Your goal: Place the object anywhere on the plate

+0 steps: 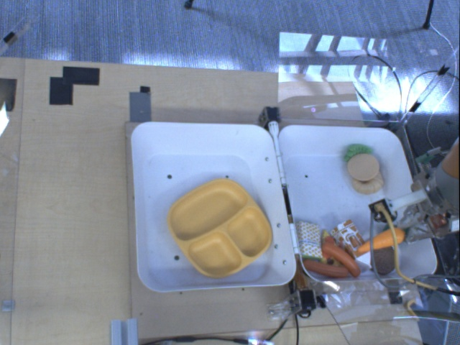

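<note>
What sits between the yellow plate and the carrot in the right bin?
In the camera view, between the yellow plate and carrot: the bins' divider rims, a small printed packet, a snack box, and sausages.

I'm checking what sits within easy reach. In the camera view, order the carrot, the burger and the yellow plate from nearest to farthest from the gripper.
Taking the gripper at the right bin's right edge:
1. Carrot: just to its lower left, right bin.
2. Burger: above and left, upper part of the right bin.
3. Yellow plate: far left, in the left bin.
</note>
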